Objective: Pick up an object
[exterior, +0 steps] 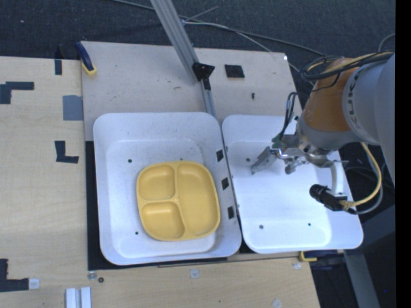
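A robotics lab, by every sign in front of me.

Plywood counter point(38, 172) patched with dark tape marks, two white bins point(160, 130) side by side, a grey industrial arm point(359, 101) with an orange band, loose cables point(257, 40) trailing over dark carpet, and an aluminium pole point(173, 27).

Hidden, cropped and unclear parts

The arm point(359, 95) runs off the right edge, so its upper links are cut away, and its orange band covers the far right corner of the right bin point(289, 226). The end effector point(273, 161) is small and blurred; how its fingers stand cannot be told. The slanted metal pole point(176, 34) leaves the top edge. The tabletop point(32, 191) is cropped at the left and bottom.
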Motion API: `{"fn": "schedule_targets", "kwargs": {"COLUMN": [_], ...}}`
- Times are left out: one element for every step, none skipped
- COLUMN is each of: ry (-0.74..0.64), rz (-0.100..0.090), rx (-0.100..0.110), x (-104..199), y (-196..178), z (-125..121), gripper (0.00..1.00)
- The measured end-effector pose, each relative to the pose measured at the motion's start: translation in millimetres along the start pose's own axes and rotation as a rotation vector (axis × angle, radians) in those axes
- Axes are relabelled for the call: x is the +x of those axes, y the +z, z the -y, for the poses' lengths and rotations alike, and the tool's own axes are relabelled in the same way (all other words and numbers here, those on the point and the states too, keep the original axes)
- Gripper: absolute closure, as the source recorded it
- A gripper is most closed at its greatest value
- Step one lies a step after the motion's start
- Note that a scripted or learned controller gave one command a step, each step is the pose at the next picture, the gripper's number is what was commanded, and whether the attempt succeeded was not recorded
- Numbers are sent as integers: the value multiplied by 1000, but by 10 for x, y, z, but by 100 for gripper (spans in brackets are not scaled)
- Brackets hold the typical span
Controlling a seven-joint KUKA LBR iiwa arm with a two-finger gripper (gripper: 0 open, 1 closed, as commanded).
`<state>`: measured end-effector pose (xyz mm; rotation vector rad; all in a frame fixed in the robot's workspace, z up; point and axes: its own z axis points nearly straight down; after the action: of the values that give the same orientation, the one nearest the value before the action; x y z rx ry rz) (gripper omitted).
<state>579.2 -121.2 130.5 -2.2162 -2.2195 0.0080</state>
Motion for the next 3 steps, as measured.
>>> {"fn": "schedule_targets", "kwargs": {"ry": [-1, 0, -1], "rz": [0, 1, 1], "rx": [-4, -9, -10], "x": [3, 11, 13], "y": [-130, -548, -977], "z": [-10, -8, -56], "gripper": [100, 100, 100]}}
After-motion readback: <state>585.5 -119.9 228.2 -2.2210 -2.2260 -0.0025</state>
